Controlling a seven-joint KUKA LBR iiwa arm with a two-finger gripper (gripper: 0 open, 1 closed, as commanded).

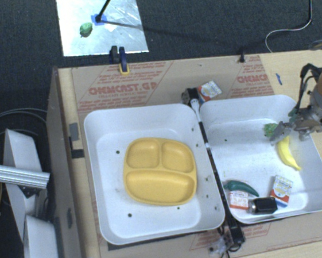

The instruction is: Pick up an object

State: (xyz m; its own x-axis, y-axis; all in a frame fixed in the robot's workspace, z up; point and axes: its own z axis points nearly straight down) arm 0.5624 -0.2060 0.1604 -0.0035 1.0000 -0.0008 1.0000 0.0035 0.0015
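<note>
Cardboard [143,78] under the two bins carries red print reading "CHEMCAST G P", repeated faintly elsewhere. The left bin [104,161] holds a yellow divided tray [157,171]. In the right bin [316,194] a banana [287,154] lies near the far right side, its long axis running from the bin's back toward its front, slightly curved. Just beside its upper end sits a small green object [272,129]. Near the front wall lie a green pepper [241,187], two red-and-white packets [238,199] [281,188] with unreadable labels, and a black object [265,204]. The claw [299,125] hovers at the banana's upper end; whether it is open or closed cannot be told.
</note>
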